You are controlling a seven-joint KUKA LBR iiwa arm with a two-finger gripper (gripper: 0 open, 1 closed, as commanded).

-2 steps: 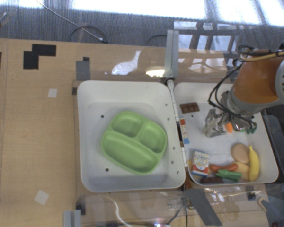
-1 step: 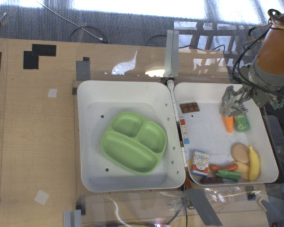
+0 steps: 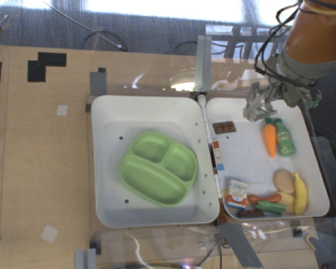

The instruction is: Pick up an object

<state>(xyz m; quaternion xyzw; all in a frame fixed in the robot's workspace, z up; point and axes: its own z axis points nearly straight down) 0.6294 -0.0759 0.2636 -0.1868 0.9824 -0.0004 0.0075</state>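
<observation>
Two white bins sit side by side on my desk (image 3: 39, 167), and most of the clutter is in the right bin (image 3: 243, 164). Along its near edge I see a small carton (image 3: 237, 193), a red pepper (image 3: 264, 198), a green pepper (image 3: 270, 207), a dark flat piece (image 3: 250, 212), a tan egg-shaped item (image 3: 283, 180) and a banana (image 3: 300, 193), all packed close together, several touching. A brown chocolate bar (image 3: 224, 128) lies alone near the divider (image 3: 209, 144) between the bins.

My tool (image 3: 258, 110) hangs over the far end of the right bin, just beside the leafy top of the carrot (image 3: 269, 139). Cables (image 3: 271, 38) loop from the orange band of the arm (image 3: 316, 29) above it. From this slant I cannot tell whether the tool is apart or together, and I see nothing between its tips. Whether it touches the carrot top I cannot tell either.

The carrot lies lengthwise with a green bottle (image 3: 284, 138) touching its right side; both are near the bin's right wall.

The left bin (image 3: 109, 122) holds one thing, a green divided plate (image 3: 158, 167) with three compartments, sitting tilted across the middle. On the desk to the left I see black square markings (image 3: 45, 65)
</observation>
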